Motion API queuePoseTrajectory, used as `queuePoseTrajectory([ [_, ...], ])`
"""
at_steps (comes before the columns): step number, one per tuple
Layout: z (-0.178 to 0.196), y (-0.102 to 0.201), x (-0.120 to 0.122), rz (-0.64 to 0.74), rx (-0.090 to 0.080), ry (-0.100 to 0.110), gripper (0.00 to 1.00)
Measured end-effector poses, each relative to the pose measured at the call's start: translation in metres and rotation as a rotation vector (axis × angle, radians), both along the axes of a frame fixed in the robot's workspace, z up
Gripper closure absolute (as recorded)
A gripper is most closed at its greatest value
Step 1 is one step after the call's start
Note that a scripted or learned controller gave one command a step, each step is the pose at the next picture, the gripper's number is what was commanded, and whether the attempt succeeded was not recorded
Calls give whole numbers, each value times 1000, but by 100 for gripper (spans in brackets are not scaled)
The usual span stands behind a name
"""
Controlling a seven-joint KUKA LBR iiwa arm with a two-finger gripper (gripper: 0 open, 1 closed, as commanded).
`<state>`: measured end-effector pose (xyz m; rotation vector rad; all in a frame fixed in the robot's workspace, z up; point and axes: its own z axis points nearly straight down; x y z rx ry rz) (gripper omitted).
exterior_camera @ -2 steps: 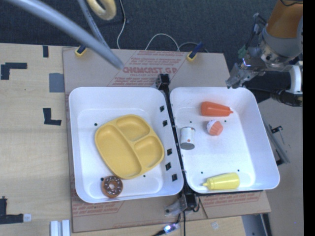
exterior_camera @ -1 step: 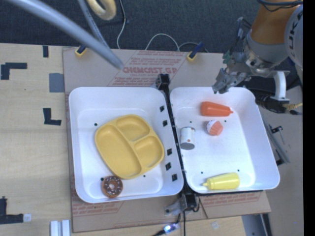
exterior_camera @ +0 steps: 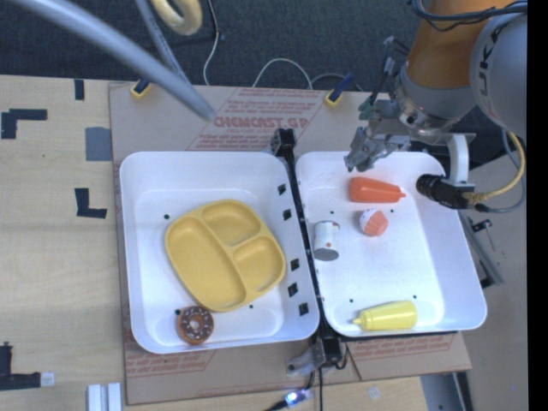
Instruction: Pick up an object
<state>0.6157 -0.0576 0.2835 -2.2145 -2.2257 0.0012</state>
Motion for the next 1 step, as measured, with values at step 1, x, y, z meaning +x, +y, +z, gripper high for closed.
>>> queuePoseTrajectory([
  [1,-10,57,-23,1,0,2,100],
])
